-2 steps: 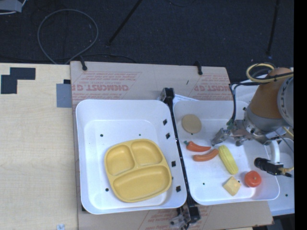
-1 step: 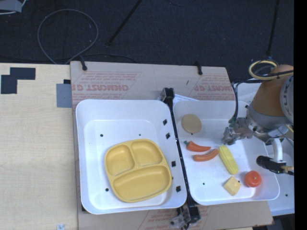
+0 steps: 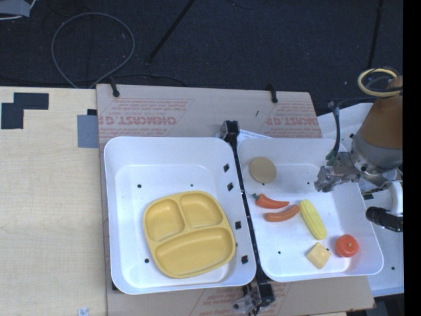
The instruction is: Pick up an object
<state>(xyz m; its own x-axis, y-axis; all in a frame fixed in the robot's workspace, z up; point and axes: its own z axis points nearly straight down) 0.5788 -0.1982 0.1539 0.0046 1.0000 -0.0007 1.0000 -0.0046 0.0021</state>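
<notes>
1. A brown cardboard sheet lies under both bins; its red print, upside down and mirrored from this camera, seems to read "CHEMCAST GP".
2. The left shallow white plastic bin holds a yellow three-compartment plastic tray, set at a slight slant.
3. The right shallow white plastic bin holds the small objects.
4. The grey arm with its orange band reaches in from the right, its wrist hanging over the right bin's far right rim.
5. The metal two-finger gripper sits low there; whether it is open or clenched cannot be told.
6. A yellow toy corn cob lies mid-bin, its long axis running from upper left to lower right.
7. Two orange-red toy chilli peppers lie just left of the cob, each roughly crosswise.
8. A round tan disc rests near the far left corner.
9. A pale yellow block and a red toy tomato sit at the near right.
</notes>
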